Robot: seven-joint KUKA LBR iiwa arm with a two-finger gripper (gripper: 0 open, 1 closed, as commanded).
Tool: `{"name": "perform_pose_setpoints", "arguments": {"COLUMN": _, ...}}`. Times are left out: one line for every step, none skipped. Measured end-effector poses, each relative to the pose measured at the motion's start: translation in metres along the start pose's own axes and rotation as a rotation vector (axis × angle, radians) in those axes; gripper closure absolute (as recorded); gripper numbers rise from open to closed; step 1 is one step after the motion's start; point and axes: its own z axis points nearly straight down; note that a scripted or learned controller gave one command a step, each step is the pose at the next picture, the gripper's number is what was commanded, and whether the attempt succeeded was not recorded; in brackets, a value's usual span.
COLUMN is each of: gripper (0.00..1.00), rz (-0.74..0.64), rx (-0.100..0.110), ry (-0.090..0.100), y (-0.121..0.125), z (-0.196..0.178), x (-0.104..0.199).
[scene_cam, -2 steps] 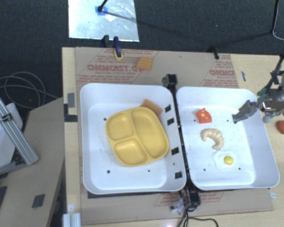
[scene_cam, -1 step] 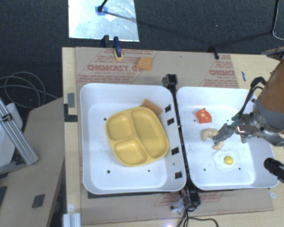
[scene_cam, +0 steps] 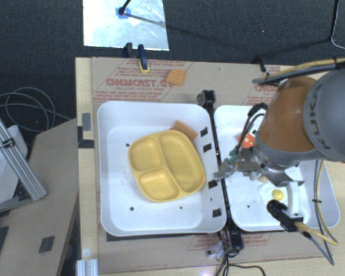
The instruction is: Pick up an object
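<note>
I see the arm (scene_cam: 302, 117) over the right bin (scene_cam: 244, 214); I cannot tell how its jaws stand. A yellow divided tray (scene_cam: 167, 165) lies in the left bin (scene_cam: 121, 211), an orange block (scene_cam: 185, 129) touching its far edge

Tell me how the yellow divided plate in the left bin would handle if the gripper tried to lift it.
The yellow divided plate looks like molded plastic, so probably stiff and light. It is wide with a low raised rim, so gripping the rim edge seems the likeliest hold, and its smooth surface might slip. Lying flat in the left bin, it should slide rather than tip if pushed.
</note>
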Motion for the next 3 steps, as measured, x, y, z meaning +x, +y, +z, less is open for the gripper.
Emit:
{"name": "perform_pose_setpoints", "arguments": {"gripper": 0.00, "rz": 0.014, "rx": -0.005, "ry": -0.006, "y": -0.007, "z": -0.004, "x": -0.045}}
{"name": "perform_pose_setpoints", "arguments": {"gripper": 0.00, "rz": 0.015, "rx": -0.024, "ry": -0.011, "y": -0.007, "z": -0.166, "x": -0.115}}
{"name": "perform_pose_setpoints", "arguments": {"gripper": 0.00, "rz": 0.010, "rx": 0.006, "ry": -0.002, "y": -0.010, "z": -0.038, "x": -0.097}}
